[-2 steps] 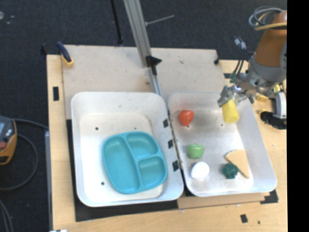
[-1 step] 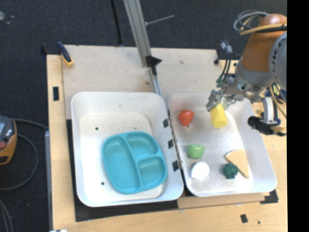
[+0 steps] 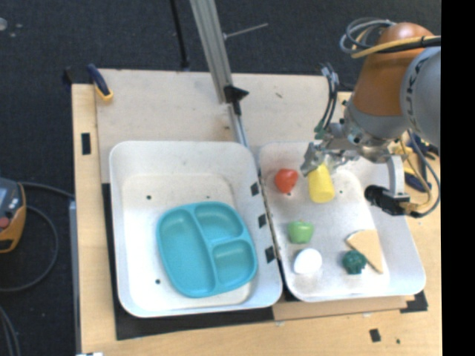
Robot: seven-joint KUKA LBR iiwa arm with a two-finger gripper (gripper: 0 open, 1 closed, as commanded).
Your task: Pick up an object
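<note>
- The worktop (image 3: 163, 106) is pale wood, standing on dark carpet (image 3: 89, 21).
- Two white bins sit side by side; the left bin (image 3: 130, 162) carries a teal divided tray (image 3: 206, 248).
- No readable writing shows.
- The tool (image 3: 324, 159) hangs at the right bin's (image 3: 404, 269) twelve o'clock, touching a yellow object (image 3: 321, 185); whether it grips, I cannot tell.

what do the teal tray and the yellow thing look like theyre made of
Teal tray: probably moulded plastic, smooth, slightly glossy, one even colour with rounded compartment ridges. Yellow thing: likely plastic or rubber toy food, matte, uniformly coloured; too small to be sure.
</note>
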